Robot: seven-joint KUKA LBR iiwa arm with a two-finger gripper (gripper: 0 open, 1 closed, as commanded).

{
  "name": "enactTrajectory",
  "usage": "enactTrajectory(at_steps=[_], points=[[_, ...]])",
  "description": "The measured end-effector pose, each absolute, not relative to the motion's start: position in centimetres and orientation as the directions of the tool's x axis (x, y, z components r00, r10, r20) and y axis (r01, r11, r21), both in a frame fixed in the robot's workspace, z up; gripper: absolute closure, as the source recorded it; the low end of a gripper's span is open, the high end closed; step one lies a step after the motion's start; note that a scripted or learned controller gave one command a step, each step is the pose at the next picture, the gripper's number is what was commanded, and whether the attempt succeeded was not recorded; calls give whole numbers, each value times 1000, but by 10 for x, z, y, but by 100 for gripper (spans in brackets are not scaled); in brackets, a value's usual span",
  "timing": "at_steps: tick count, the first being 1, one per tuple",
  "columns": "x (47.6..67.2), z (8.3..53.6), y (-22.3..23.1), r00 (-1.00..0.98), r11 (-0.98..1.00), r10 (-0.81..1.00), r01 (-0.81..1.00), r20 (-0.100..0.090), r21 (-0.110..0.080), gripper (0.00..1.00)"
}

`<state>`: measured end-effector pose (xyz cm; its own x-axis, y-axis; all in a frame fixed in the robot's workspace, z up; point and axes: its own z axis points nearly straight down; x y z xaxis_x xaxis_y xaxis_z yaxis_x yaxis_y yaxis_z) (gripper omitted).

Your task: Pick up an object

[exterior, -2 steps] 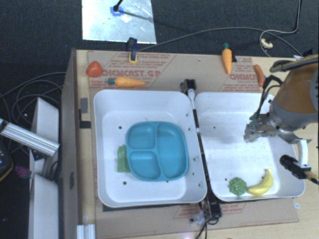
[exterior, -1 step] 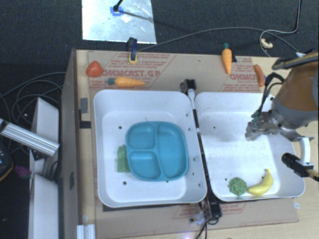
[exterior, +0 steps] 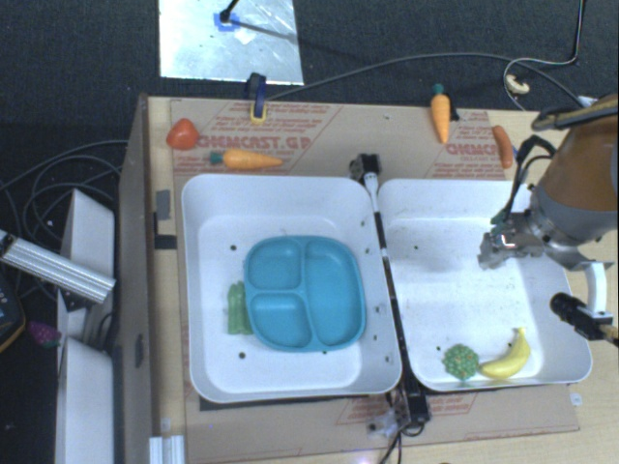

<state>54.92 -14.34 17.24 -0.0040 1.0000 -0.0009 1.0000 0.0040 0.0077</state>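
A yellow banana (exterior: 509, 358) was seen lying flat on the floor of the right bin (exterior: 455, 259), near its front right corner, its curve bowed toward the front and one tip raised toward the back. A small green bumpy ball (exterior: 461, 361), like a head of broccoli, was found just beside the banana's left end, close to the bin's front wall. Whether the two were touching could not be told. Both were left well apart from the gripper (exterior: 498, 247).
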Motion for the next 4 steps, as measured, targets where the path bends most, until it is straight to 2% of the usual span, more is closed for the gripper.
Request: enactTrajectory(at_steps=[1, 2, 3, 4], points=[[550, 183, -143, -6, 6, 1000, 1000, -1, 10, 100], [521, 184, -106, -3, 3, 1000, 1000, 0, 1, 100], [505, 193, -67, -4, 4, 1000, 1000, 1, 1, 100], [553, 219, -71, -4, 4, 1000, 1000, -1, 3, 100]])
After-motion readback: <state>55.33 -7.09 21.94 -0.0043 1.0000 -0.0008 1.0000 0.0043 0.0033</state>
